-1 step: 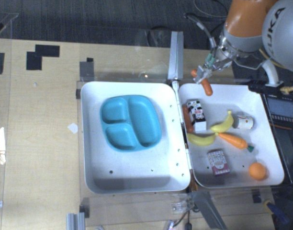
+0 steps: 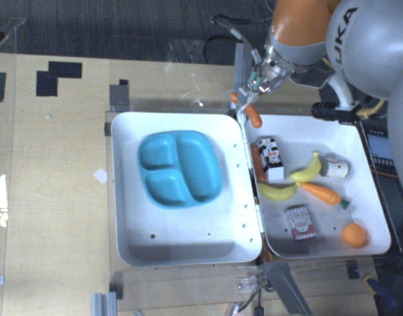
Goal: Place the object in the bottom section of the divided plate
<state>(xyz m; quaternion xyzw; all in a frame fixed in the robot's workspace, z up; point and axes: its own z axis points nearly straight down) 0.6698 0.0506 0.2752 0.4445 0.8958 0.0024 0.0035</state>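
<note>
At nine o'clock we see the divided plate (image 2: 180, 167) in the left bin (image 2: 122, 196). At one o'clock the gripper (image 2: 249, 99) clenches a small orange sausage (image 2: 253, 116), dangling over the bins' shared edge. We judge it light, smooth, slippery; mid-length grip suits.

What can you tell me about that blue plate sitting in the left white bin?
The blue divided plate looks like smooth, glossy plastic, a rounded square with soft corners. Raised ridges split it into three sections: one large section on its right side and two smaller ones stacked on its left. It lies flat, slightly rotated, on the floor of the left bin, toward the far half. Nothing lies in its sections, and nothing touches it but the bin floor.
</note>
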